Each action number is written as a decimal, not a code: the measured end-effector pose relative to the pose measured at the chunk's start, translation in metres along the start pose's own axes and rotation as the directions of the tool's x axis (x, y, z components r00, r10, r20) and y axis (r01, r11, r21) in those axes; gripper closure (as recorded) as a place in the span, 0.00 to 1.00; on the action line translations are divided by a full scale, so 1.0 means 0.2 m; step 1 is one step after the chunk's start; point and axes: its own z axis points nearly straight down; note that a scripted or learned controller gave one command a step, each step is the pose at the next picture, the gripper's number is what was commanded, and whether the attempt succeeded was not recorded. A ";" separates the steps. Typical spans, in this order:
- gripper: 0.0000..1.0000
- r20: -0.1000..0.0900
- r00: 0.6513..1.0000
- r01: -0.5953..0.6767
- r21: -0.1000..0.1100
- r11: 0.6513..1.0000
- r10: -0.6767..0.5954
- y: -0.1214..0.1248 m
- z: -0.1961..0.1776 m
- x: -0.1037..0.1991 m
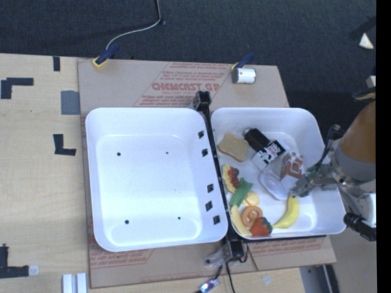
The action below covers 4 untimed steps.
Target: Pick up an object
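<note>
The right bin [308,122] holds a jumble of small things. A tan slice of bread [233,146] lies at its back left, with a black object [256,137] and a white-and-black box [269,154] beside it. A clear packet with orange print [282,174] sits in the middle. A yellow banana [289,213] curves along the front. Green [241,191], red and yellow [231,177] toy foods, an orange ring [250,214] and a red strawberry [261,226] crowd the front left. My gripper [303,186] hangs low over the bin's right side, just above the banana's upper end and next to the packet.
The left bin [98,163] is bare white with a few dark dots. Black clips [209,188] run along the wall shared by the bins. A small white cylinder [245,75] and blue clamps [105,55] sit on the cardboard behind. The grey arm [360,154] enters from the right.
</note>
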 end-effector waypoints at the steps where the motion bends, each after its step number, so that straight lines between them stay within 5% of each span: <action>1: 1.00 0.002 1.000 0.004 -0.007 1.000 -0.004 0.19 -0.19 0.21; 2: 1.00 -0.003 1.000 0.002 0.006 1.000 -0.002 0.02 0.11 0.52; 3: 1.00 0.008 1.000 0.004 -0.025 1.000 -0.004 0.54 -0.60 0.48; 4: 1.00 0.006 1.000 0.003 -0.024 1.000 -0.003 0.65 -1.63 0.61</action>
